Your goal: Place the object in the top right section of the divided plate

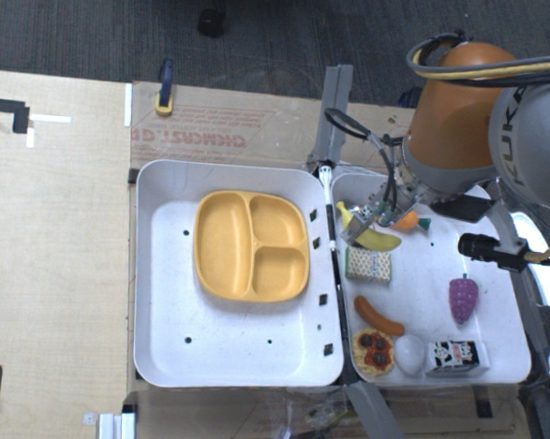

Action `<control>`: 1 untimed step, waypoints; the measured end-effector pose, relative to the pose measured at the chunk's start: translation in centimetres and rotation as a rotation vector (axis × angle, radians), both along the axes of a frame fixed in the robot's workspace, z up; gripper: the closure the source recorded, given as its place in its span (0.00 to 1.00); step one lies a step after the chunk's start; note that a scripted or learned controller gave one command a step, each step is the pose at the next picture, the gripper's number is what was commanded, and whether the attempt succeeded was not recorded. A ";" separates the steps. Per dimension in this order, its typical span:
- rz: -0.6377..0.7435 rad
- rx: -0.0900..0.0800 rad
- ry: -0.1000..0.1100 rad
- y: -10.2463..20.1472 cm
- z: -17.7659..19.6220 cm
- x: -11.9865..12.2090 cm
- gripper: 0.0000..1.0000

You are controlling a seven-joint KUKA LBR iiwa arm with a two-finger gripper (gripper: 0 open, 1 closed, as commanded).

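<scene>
A yellow divided plate point(251, 246) lies in the left bin point(155, 327). It has one long section on the left and two smaller ones on the right, and all three hold nothing. My gripper point(374, 216) hangs low over the far left corner of the right bin point(508, 305). It is just above a yellow banana point(383, 240), with an orange piece point(408, 217) close beside it. From this angle I cannot make out whether anything is held.
The right bin also holds a pale checkered block point(369, 265), a sausage point(379, 316), a pizza slice point(373, 353), a white egg-like thing point(409, 354), a small milk carton point(455, 356) and purple grapes point(463, 298). The bins' shared wall point(333, 265) runs between plate and gripper.
</scene>
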State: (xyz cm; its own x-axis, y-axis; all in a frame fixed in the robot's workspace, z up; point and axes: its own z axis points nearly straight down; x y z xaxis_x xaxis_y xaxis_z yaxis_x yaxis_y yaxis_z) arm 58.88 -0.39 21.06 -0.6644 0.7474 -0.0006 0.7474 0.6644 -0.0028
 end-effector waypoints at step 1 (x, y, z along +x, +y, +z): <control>0.115 0.001 0.002 6.3 -2.1 -2.5 1.00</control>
State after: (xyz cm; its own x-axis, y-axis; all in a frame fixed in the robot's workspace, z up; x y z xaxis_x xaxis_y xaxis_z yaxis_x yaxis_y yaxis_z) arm 56.39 5.92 18.92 -0.7459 0.6661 0.0018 0.6661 0.7459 -0.0036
